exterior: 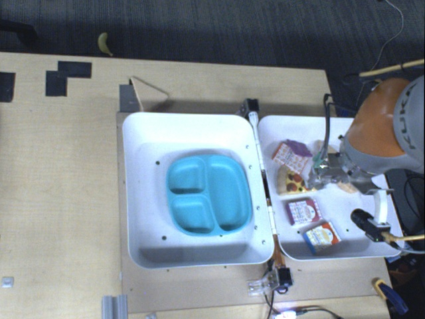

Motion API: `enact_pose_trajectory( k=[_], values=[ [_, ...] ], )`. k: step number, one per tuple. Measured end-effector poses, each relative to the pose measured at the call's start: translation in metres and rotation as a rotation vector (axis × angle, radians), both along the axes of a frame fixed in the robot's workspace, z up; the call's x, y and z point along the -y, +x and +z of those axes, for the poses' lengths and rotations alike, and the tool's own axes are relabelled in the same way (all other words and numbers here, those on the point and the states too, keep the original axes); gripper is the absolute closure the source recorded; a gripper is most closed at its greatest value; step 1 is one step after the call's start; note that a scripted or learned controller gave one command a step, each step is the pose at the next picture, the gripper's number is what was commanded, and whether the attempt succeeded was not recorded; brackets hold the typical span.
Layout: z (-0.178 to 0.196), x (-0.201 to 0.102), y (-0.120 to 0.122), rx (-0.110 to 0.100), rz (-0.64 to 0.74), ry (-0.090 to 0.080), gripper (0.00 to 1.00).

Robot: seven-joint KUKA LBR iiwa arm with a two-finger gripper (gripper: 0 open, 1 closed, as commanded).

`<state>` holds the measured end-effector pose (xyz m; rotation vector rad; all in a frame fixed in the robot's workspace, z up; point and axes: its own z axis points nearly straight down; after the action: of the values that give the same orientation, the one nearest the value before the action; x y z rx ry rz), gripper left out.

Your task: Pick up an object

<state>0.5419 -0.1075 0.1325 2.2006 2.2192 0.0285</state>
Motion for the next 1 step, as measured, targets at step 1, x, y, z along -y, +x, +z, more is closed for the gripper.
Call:
enact_pose_trajectory(
  k=[1],
  values=[
    [-0.0001, 0.0000, -0.0001, 0.000, 0.000, 0.000, 0.00]
  ],
)
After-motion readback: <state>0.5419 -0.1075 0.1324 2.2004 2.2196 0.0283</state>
